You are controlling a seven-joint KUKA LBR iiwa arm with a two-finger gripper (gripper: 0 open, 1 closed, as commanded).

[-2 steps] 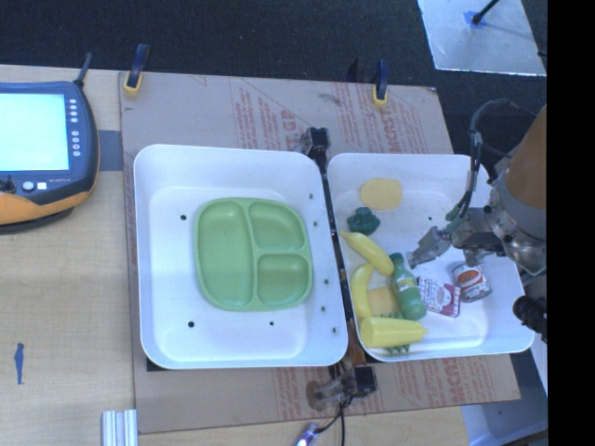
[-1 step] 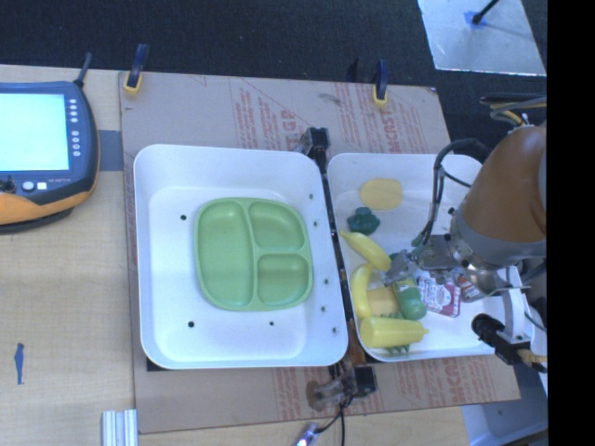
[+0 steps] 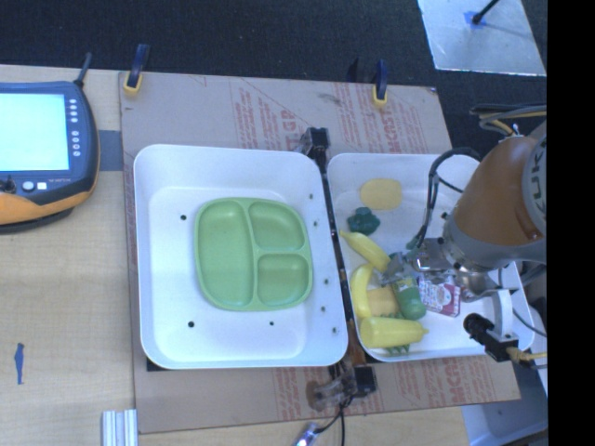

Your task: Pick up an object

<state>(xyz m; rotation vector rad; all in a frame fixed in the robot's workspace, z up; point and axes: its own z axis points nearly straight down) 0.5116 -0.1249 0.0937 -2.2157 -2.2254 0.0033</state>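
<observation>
My gripper (image 3: 402, 269) hangs low over the middle of the right bin (image 3: 420, 163), the grey and orange arm reaching in from the right. Just under and around it lie a yellow banana (image 3: 364, 247), a second yellow piece (image 3: 362, 292), a green object (image 3: 410, 302) and a pink and white packet (image 3: 441, 296). A long yellow item (image 3: 390, 331) rests at the bin's front edge. Farther back sit a small teal object (image 3: 363, 220) and a flat yellow disc (image 3: 381, 193). The arm hides the bin's right part.
The left bin (image 3: 158, 249) holds a green divided plate (image 3: 253, 253). An orange and grey tablet-like pendant (image 3: 42, 151) lies on the bench at far left. Clamps (image 3: 379, 80) hold the cardboard sheet under the bins.
</observation>
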